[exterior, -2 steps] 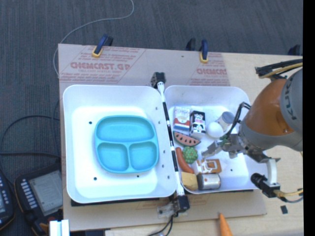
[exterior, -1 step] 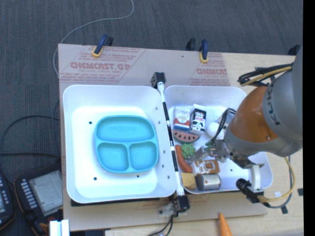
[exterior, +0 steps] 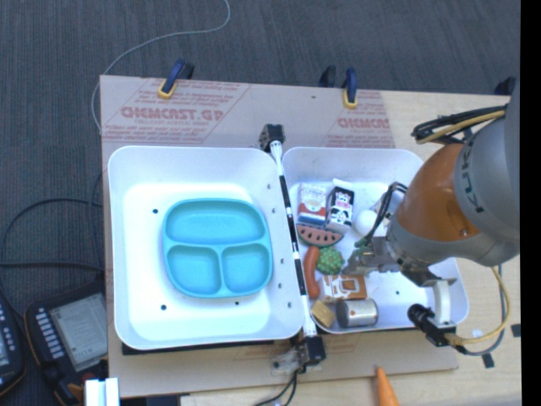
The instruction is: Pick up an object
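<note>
Grey carpet (exterior: 355,24) surrounds bench (exterior: 169,117) with two bins (exterior: 127,227); fingers' state unclear.

Light blue divided tray (exterior: 218,247) in the white left bin (exterior: 135,184); red watermelon slice (exterior: 321,236) with dark seeds, green broccoli (exterior: 330,261), metallic can (exterior: 357,313), black-and-white carton (exterior: 341,207) in the white right bin (exterior: 372,159); tan desk (exterior: 245,108) with red lettering
</note>
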Controlling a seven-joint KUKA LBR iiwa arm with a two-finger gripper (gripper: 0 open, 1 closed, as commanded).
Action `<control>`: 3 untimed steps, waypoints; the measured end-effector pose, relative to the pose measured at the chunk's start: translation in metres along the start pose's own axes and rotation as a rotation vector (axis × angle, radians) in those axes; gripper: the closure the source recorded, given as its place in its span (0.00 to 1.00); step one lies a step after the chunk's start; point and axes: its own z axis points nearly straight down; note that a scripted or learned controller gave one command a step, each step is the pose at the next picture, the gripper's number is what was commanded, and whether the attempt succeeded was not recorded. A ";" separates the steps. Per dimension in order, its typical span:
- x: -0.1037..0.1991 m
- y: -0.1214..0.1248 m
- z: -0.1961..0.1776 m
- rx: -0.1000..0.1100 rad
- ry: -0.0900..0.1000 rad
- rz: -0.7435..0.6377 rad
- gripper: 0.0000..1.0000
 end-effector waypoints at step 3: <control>-0.008 0.079 -0.128 0.013 0.003 -0.001 1.00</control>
